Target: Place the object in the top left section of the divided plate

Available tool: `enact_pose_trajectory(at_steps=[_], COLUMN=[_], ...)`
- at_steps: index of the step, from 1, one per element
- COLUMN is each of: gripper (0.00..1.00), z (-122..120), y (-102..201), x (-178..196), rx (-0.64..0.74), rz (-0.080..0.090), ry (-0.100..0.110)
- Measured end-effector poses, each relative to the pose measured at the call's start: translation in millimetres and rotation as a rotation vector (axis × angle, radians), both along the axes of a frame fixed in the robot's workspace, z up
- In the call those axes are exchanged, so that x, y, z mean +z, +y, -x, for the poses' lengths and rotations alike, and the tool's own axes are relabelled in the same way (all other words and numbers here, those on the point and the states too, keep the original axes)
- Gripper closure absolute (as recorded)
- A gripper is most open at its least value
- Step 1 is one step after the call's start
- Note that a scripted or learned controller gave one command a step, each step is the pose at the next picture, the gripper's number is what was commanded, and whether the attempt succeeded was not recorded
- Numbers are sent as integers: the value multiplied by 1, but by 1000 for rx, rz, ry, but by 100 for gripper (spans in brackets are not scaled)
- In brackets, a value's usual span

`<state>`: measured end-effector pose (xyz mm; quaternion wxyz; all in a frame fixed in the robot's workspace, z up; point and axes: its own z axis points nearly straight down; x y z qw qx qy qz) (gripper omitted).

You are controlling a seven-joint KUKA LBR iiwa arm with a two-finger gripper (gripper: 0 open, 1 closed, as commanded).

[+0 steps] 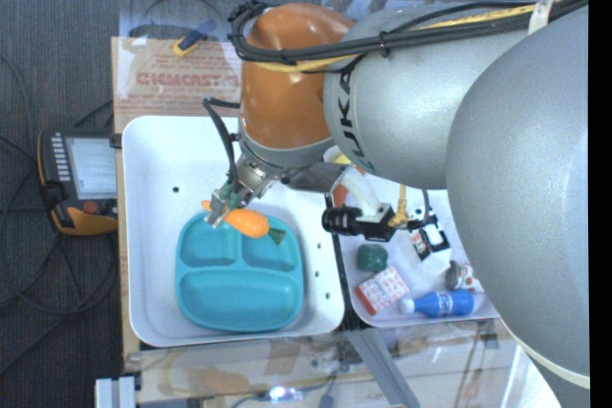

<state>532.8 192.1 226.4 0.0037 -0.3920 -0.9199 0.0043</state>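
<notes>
divided plate (239, 287) lies in the left bin (153, 205); carrot (251, 224) on its far edge.
</notes>
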Motion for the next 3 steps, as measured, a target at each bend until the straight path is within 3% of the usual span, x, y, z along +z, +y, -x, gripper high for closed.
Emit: enact_pose_trajectory(at_steps=[1, 2, 3], gripper=[100, 100, 100], z=[-7, -55, -3], y=[-26, 0, 3], x=[-30, -67, -30], rx=[339, 371, 461], rz=[-5, -4, -5], ry=[-4, -6, -5])
